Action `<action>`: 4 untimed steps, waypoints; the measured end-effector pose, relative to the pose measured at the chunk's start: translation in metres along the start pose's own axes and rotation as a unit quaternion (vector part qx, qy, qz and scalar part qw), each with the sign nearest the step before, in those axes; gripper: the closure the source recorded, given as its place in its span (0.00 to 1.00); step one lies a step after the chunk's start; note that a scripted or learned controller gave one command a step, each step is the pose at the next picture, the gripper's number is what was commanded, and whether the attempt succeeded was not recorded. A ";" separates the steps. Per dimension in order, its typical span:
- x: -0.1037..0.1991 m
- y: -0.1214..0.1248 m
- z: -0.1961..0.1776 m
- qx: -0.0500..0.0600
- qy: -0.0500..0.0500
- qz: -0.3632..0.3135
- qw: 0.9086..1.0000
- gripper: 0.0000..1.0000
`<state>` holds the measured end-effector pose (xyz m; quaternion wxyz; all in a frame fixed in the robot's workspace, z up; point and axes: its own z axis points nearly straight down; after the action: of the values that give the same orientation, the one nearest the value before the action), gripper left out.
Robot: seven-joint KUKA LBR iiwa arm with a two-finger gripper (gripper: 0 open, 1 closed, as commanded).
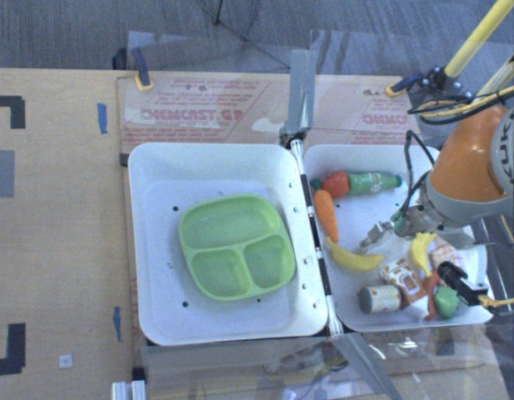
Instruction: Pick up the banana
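The banana (352, 257) lies flat in the right bin (356, 317), near its left wall, curving from below the carrot toward the bin's middle. My gripper (383, 232) hangs just above and to the right of the banana's right end, reaching in from the right under the grey and orange arm (465, 173). It looks open, and nothing sits between its fingers. The banana rests on the bin floor, free of the gripper.
An orange carrot (326, 213) and a green bottle with a red cap (362, 183) lie beyond the banana. A second small yellow fruit (421, 252), a carton (400, 272), a can (380, 299) and a green item (446, 303) crowd the right side. The left bin (157, 173) holds a green divided plate (237, 247).
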<state>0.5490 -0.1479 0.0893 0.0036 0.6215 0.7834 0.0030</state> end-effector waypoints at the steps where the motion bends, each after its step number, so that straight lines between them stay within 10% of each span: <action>1: -0.065 -0.019 -0.002 -0.003 0.003 0.051 0.999 0.00; 2: -0.054 -0.068 -0.002 -0.003 0.003 0.049 0.999 0.00; 3: -0.059 -0.069 -0.011 -0.004 -0.002 0.051 0.999 1.00; 4: -0.056 -0.068 -0.011 -0.002 0.001 0.049 0.999 0.00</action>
<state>0.4953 -0.2177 0.0993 0.0041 0.6589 0.7522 0.0056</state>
